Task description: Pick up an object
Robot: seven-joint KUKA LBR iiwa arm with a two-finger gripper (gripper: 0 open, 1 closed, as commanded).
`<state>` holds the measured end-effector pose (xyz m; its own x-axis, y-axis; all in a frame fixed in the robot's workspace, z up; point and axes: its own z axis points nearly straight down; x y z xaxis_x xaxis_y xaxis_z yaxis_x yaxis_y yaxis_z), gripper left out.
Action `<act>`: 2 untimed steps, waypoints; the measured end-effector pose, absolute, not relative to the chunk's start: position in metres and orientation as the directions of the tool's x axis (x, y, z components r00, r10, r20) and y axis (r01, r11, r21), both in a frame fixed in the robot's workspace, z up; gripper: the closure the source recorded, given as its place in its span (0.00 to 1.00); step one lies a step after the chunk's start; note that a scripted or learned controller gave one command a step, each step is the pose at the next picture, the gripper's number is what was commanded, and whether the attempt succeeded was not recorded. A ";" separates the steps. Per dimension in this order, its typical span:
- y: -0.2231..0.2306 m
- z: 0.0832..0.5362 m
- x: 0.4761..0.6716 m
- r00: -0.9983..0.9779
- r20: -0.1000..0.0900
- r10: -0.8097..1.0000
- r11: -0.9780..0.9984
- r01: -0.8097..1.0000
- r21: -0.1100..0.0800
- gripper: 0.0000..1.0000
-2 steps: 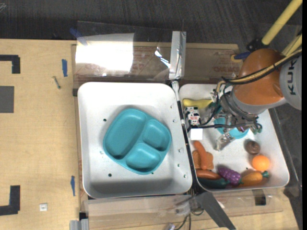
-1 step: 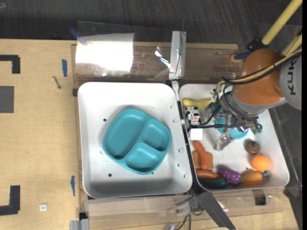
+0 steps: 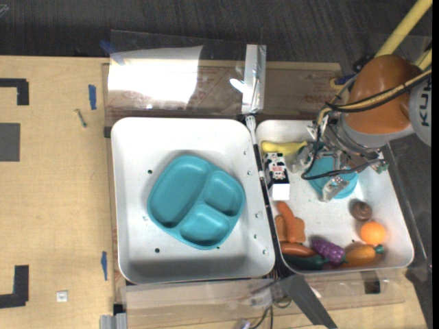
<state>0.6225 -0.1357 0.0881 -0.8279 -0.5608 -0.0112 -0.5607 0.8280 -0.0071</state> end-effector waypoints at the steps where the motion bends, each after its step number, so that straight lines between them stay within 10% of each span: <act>1: -0.141 0.089 0.597 -0.804 -0.008 -0.594 0.804 -0.594 -0.005 0.00; 2: -0.141 0.089 0.597 -0.804 -0.009 -0.594 0.804 -0.594 -0.005 0.00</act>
